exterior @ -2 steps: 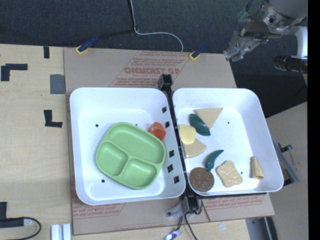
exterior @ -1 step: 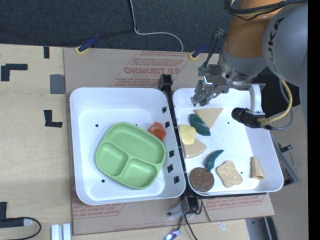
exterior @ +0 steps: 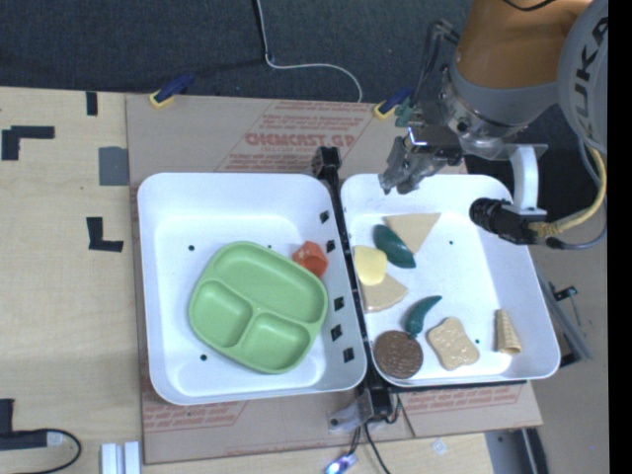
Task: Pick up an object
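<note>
The worktop (exterior: 59, 265) is pale wood with black marks on its left part, and a cardboard sheet (exterior: 286, 136) lies under both bins.

In the left bin (exterior: 163, 200) a green tray (exterior: 259, 306) with three compartments lies flat, a little tilted in plan, taking up the middle and lower part. Just beside its upper right corner, against the bin's right wall, sits a small red piece (exterior: 312, 257).

A row of black clips (exterior: 339, 265) runs along the seam between the bins.

The right bin (exterior: 523, 294) holds the loose items. Near its left wall a pale yellow piece (exterior: 368, 264) rests touching a tan wedge (exterior: 387, 292) below it. Above them a beige triangle (exterior: 417, 229) lies flat, with a dark teal piece (exterior: 394, 246) overlapping its lower left edge. Lower down, a second teal piece (exterior: 422, 313), curved, lies near the middle. At the bottom edge a brown round cookie (exterior: 398, 354) sits just beside a tan cracker (exterior: 453, 343). A cone (exterior: 507, 332) lies apart near the right wall.

The pincer (exterior: 405, 176) hangs over the upper left corner of the right bin, above the beige triangle and apart from it. Whether its tips are spread or pressed together cannot be told; nothing shows between them. The arm (exterior: 513, 38), with its orange band, fills the upper right.
</note>
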`<state>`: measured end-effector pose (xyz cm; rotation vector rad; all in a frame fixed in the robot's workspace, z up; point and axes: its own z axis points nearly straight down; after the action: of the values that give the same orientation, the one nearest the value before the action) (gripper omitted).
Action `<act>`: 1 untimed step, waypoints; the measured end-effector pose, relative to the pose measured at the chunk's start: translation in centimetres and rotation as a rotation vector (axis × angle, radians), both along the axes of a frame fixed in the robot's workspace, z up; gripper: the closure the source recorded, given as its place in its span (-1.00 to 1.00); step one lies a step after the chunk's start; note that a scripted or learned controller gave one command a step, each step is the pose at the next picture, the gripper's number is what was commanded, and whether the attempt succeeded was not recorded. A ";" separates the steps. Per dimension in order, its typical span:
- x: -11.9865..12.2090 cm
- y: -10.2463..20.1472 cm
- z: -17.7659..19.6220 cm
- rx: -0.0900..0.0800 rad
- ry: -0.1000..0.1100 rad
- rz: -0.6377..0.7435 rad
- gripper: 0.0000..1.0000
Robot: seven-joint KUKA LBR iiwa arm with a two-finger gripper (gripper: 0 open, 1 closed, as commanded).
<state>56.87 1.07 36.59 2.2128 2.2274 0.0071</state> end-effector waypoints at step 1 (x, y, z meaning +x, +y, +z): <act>-5.2 0.7 0.3 -0.001 0.008 -0.004 1.00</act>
<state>51.71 1.73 36.84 2.2206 2.2265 -0.0023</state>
